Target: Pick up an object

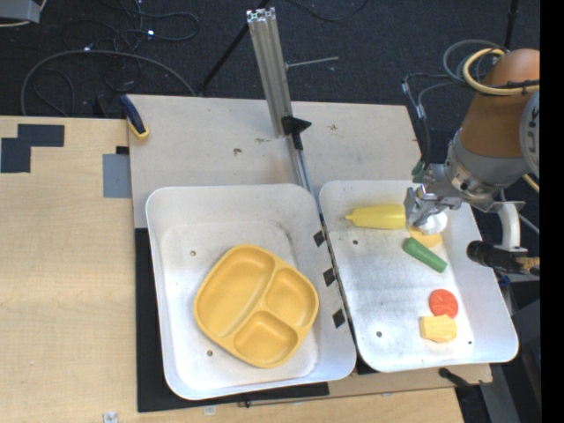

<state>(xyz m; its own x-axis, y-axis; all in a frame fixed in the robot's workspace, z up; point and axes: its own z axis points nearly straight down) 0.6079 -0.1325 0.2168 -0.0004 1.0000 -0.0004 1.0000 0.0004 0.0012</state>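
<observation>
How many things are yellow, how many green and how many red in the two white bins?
Yellow: 3, the divided plate, the long toy by the tool and the small block
Green: 1, the stick
Red: 1, the round toy
Total: 5

the grey arm enters from three o'clock — orange band uppermost — its gripper pointing down toward eight o'clock.
</observation>
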